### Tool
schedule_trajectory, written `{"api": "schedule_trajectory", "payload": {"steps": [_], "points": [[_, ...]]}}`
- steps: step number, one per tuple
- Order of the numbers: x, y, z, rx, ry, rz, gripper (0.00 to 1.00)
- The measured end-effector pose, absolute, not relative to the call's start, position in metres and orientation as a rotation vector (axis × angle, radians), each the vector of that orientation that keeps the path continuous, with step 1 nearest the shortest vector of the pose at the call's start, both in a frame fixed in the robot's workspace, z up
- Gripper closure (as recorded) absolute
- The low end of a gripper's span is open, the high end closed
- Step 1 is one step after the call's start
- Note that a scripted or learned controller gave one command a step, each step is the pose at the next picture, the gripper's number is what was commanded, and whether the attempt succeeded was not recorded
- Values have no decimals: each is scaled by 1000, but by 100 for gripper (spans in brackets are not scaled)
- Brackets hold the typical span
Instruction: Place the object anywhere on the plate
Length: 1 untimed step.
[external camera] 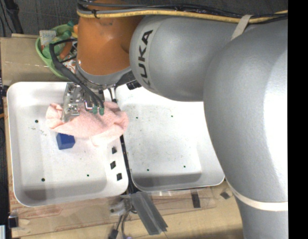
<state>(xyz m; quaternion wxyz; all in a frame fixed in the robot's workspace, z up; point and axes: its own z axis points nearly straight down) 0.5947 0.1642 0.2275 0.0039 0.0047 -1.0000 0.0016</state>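
Note:
A crumpled pink cloth (96, 125) lies in the left white bin (24, 148), spread from its middle towards the divider. A small blue block (66, 141) sits just below the cloth's left end. My gripper (84, 107) hangs over the cloth's upper part, under the orange wrist band. It is open, one silver finger at the left and green-tipped fingertips (97, 110) at the right, both down at the cloth. Nothing shows held between them. Whether a plate lies under the cloth or the arm, I cannot tell.
The right white bin (164, 148) is largely covered by the grey arm (219, 68). A green-rimmed item with cables (52, 46) sits on the bench beyond the left bin's far edge. Bin walls ring both work areas.

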Motion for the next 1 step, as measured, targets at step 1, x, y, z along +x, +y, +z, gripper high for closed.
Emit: {"api": "schedule_trajectory", "payload": {"steps": [1], "points": [[595,164,228,14,-3134,5,0]]}}
